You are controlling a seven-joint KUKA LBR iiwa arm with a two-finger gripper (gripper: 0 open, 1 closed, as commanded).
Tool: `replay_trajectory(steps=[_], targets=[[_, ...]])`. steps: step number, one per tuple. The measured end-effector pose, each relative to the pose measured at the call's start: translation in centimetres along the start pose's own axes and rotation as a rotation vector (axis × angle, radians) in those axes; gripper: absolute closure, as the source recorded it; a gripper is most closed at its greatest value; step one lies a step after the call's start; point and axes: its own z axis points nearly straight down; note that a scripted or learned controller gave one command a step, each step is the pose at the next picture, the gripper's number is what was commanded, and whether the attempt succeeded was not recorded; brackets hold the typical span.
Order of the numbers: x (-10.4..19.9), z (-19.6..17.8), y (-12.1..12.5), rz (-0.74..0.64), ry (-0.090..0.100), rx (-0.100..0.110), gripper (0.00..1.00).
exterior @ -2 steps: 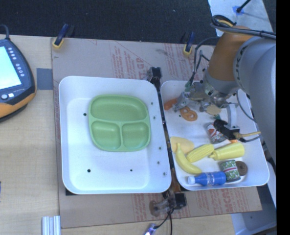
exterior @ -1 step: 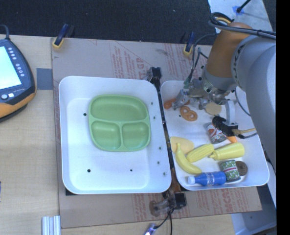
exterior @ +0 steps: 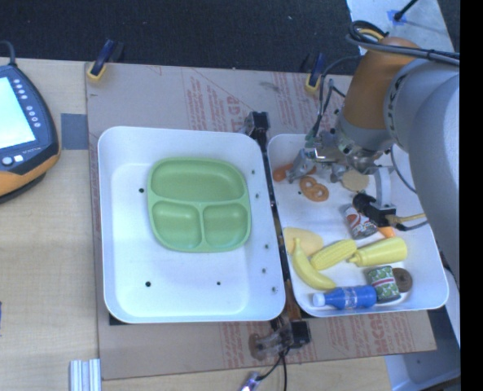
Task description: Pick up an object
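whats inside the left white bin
The left bin holds one thing: a green divided plate with three compartments, lying flat toward the far side. Whatever part of the bin floor lies under the plate is covered.

We see a pretzel (exterior: pixel 313 189) lying flat near the right bin's far end. Nearer us lie a banana (exterior: pixel 308 269), corn (exterior: pixel 333 254) and a blue-capped bottle (exterior: pixel 349 298).
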Motion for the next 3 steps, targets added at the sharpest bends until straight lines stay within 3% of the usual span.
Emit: replay_trajectory(steps=[3], targets=[[-0.32,0.03,0.06,-0.001,0.003,-0.002,0.0]])
